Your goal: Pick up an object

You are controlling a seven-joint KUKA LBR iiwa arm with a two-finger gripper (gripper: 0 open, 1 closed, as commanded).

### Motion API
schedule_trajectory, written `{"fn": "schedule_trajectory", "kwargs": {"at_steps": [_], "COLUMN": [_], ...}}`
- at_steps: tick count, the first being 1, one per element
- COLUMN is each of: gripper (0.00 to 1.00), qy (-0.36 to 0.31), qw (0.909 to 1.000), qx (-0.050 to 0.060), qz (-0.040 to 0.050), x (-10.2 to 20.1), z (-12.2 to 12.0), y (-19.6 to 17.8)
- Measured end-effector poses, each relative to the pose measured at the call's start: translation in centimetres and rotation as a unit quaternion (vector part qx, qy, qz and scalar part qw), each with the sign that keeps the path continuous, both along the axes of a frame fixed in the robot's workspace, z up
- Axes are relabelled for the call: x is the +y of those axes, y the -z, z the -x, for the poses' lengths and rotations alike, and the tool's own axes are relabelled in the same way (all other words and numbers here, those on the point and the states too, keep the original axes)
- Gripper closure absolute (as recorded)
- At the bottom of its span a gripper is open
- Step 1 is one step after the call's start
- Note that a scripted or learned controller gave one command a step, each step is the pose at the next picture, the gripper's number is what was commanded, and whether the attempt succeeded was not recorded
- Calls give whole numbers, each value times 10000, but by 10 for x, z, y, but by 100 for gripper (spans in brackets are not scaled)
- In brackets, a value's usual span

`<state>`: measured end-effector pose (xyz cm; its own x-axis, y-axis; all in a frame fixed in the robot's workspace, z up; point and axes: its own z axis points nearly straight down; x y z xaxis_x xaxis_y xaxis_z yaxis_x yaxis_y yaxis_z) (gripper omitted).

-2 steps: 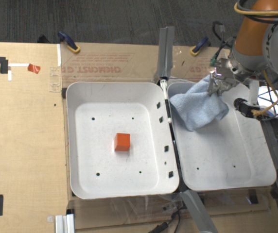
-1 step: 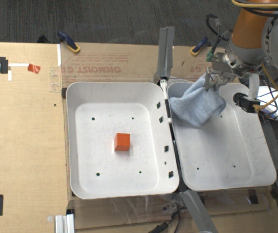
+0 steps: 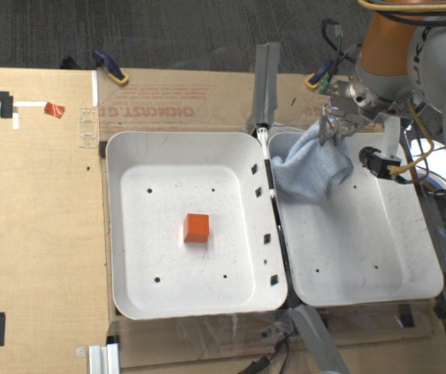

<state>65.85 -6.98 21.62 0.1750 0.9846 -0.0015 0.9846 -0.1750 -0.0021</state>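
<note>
A light blue cloth (image 3: 309,170) lies bunched in the far left corner of the right bin (image 3: 363,255). Its upper right tip is drawn up into a peak that runs between the fingers of my gripper (image 3: 334,131). The gripper points down over the bin's far edge and is shut on that tip. The rest of the cloth sags onto the bin floor and against the middle wall. An orange cube (image 3: 196,228) sits alone near the middle of the left bin (image 3: 115,209), far from the gripper.
A grey upright post (image 3: 266,76) stands behind the seam between the bins. Clamps (image 3: 111,68) hold the brown board at the back. A black cable plug (image 3: 375,162) hangs beside the wrist over the right bin's far side.
</note>
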Motion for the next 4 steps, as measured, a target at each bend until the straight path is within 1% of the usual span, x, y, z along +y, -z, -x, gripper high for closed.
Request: {"fn": "schedule_trajectory", "kwargs": {"at_steps": [1, 2, 3, 4], "gripper": [100, 100, 100, 100], "qy": [694, 1499, 1185, 849], "qw": [9976, 9887, 9929, 9964], "qx": [11, 4, -1, 13], "qz": [0, 6, 9, 5], "x": [-13, 1, -5, -7], "z": [0, 0, 0, 0], "y": [12, 2, -11, 13]}}
